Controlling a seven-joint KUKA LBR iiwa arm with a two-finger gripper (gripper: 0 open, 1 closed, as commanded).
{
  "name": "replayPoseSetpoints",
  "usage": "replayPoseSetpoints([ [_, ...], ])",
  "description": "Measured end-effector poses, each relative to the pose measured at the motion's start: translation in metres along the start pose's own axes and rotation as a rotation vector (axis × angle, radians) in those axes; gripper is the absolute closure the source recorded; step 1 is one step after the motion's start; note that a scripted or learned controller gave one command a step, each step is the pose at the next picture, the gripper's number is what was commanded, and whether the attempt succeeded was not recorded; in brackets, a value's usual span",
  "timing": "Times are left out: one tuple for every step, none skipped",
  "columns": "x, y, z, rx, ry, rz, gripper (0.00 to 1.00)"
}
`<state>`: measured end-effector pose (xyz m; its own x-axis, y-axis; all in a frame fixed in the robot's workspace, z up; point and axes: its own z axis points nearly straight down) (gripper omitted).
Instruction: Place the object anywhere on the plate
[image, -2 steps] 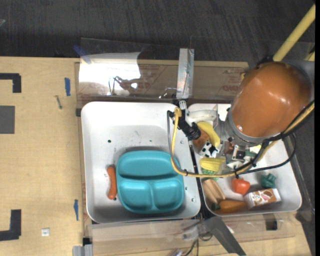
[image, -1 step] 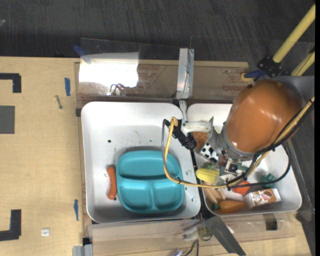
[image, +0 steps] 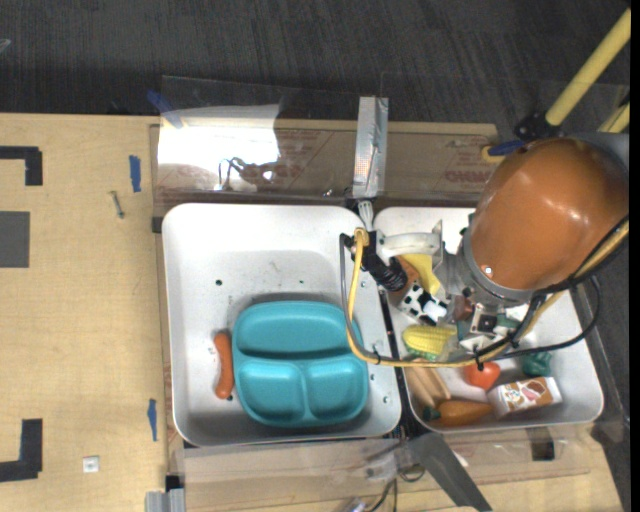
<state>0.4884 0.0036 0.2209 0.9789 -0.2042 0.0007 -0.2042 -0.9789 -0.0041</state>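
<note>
A teal plate (image: 300, 362) of smooth moulded plastic, split into three compartments with rounded corners, lies in the left bin (image: 200, 250). Just beside its left edge rests a small orange sausage (image: 224, 364), a short rounded cylinder lying lengthwise on the bin floor, off the plate. The bin is shallow white plastic with a glossy, slightly scuffed floor and soft curved walls.

The right bin (image: 585, 395) holds a heap of toy foods: a yellow corn cob (image: 430, 342) with a bumpy surface, a banana (image: 420, 270), a black-and-white spotted piece (image: 420, 300), a red tomato (image: 482, 375), an orange carrot (image: 462, 410), a small printed carton (image: 528, 394) and a green piece (image: 537, 361). A thin yellow cable (image: 352, 300) curves along the divide between the bins.

The arm (image: 540, 215), with a shiny domed orange band, hangs over the right bin. Its gripper (image: 478, 325) sits low among the toys, and whether the fingers are parted or closed I cannot tell, nor whether they have anything.

The worktop (image: 70, 300) is pale tan board with black tape marks and blue tape scraps. Behind the bins stands a cardboard wall (image: 430, 160) with a clear, glaring sheet. Dark carpet (image: 300, 40) lies beyond.
</note>
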Motion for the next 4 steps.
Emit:
replayPoseSetpoints([
  [0.001, 0.026, 0.03, -0.004, -0.009, -0.002, 1.0],
  [0.019, 0.075, 0.037, -0.001, -0.003, -0.002, 1.0],
  [0.023, 0.131, 0.07, -0.002, -0.008, 0.057, 1.0],
  [0.025, 0.125, 0.058, 0.003, -0.003, 0.051, 1.0],
])
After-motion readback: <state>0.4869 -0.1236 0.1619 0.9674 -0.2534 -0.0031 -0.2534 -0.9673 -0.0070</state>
